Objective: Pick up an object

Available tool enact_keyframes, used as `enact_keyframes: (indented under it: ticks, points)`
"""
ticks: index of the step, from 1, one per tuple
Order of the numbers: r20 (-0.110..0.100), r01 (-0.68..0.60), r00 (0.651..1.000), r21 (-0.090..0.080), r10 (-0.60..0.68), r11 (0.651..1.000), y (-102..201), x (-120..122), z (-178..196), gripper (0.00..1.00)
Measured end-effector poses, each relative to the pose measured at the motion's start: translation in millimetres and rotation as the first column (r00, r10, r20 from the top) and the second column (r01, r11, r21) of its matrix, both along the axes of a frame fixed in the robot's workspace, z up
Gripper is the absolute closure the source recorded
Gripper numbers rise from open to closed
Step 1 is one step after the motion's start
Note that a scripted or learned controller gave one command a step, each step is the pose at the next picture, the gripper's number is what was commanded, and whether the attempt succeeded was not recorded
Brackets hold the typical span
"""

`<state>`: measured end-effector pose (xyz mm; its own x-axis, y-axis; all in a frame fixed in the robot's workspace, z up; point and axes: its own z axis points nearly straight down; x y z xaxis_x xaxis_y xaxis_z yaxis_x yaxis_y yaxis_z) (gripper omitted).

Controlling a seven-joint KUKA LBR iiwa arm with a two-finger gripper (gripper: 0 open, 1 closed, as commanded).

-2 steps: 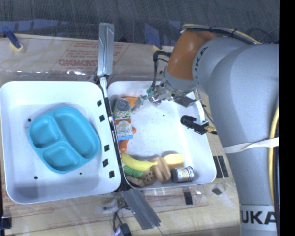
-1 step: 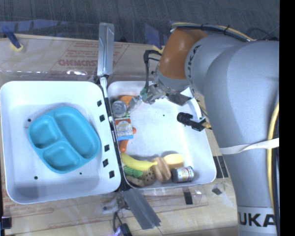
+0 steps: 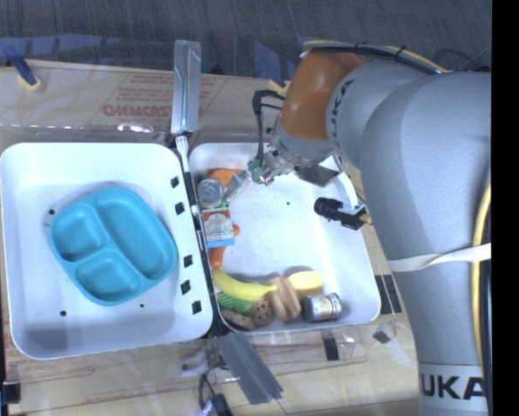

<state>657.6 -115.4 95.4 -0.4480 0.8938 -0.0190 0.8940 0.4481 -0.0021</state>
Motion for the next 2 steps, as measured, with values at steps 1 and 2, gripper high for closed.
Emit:
enact_keyframes:
  ticks: [1,2]
  points:
    - [-0.005,0.065,0.998,0.016,-0.065,0.998,5.1,-15.5,35.8,0.0]
    - [-0.004,-0.07,0.998,0.005,0.07,0.998,9.5,-1.2,7.4,0.0]
